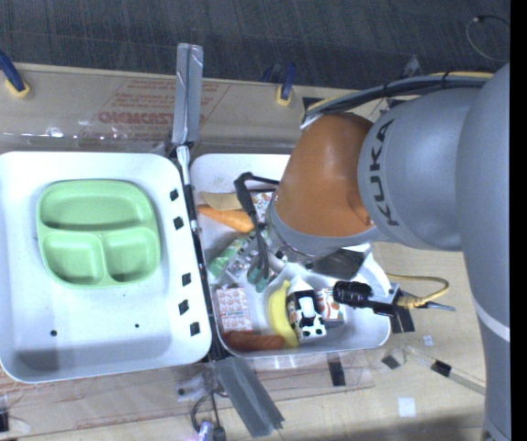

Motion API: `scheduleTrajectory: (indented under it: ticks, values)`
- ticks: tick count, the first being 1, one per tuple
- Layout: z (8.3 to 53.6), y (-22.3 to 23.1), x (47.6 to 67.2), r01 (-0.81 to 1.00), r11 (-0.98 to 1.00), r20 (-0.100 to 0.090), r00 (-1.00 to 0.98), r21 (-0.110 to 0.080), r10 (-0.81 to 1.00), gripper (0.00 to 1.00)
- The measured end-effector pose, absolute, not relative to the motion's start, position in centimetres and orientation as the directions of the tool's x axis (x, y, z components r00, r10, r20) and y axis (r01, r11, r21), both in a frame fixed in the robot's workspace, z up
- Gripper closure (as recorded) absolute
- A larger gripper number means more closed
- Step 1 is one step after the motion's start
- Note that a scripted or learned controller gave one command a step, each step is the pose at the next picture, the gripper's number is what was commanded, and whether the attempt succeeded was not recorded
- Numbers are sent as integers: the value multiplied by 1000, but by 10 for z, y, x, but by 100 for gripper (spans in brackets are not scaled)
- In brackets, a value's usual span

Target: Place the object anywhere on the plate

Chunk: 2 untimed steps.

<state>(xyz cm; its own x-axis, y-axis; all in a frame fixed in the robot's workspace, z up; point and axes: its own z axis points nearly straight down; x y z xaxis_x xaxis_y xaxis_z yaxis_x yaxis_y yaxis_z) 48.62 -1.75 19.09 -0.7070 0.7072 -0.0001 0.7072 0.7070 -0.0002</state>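
- Green plate [100, 231]: smooth matt plastic.
- White bins [6, 274]: smooth plastic, faint sheen.
- Arm [429, 173]: glossy grey shell, orange band.
- Worktop [236, 108]: matt cardboard-like brown sheet.

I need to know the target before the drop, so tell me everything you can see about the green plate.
The green plate is pale green and looks like plastic, a rounded rectangle with three compartments: one long section at the far side, two smaller ones nearer. It lies flat in the left white bin, toward its far end, with nothing visible on it.

green plate [100, 230] unobstructed, arm [374, 191] covering right bin [374, 333]
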Motion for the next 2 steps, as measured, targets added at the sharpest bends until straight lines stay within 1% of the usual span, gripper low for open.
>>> scheduleTrajectory:
  ticks: [1,2]
  values:
    - [197,65,523,567,824,0,-824,0,567,100]
    - [221,129,534,439,898,0,-898,0,439,100]
